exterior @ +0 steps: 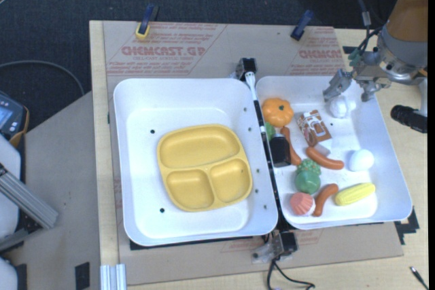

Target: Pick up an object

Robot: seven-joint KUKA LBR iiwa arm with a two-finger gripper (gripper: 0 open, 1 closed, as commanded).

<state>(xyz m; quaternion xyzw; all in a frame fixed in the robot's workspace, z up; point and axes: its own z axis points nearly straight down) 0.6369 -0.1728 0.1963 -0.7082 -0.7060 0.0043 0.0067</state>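
The grey two-finger gripper (353, 87) hangs at the 1 o'clock corner of the right shallow white plastic bin (391, 166), its fingers spread apart and grasping nothing, with a small white rounded object (338, 107) lying just below them, near but seemingly not clamped. The grey arm with its orange band (408, 27) comes in from 2 o'clock. The right bin carries the pickable toys: an orange plastic pumpkin (276, 110) at 11 o'clock, a brown-and-white patterned block (314, 127) just right of it, a black rectangular piece (279, 150) against the bin's 9 o'clock wall, an orange-red toy sausage (325, 159) near the centre, a white egg-shaped ball (360, 159) at 3 o'clock, a green toy broccoli (307, 177) below the centre, a pink-red strawberry-like piece (302, 203) at 7 o'clock, a second curved sausage (324, 197) touching it, and a yellow toy corn cob (355, 194) at 5 o'clock. The left shallow white plastic bin (136, 146) holds 1 yellow plastic plate with 3 compartments (204, 166), lying flat near its centre. Both bins sit side by side on a brown printed cardboard sheet (204, 44).
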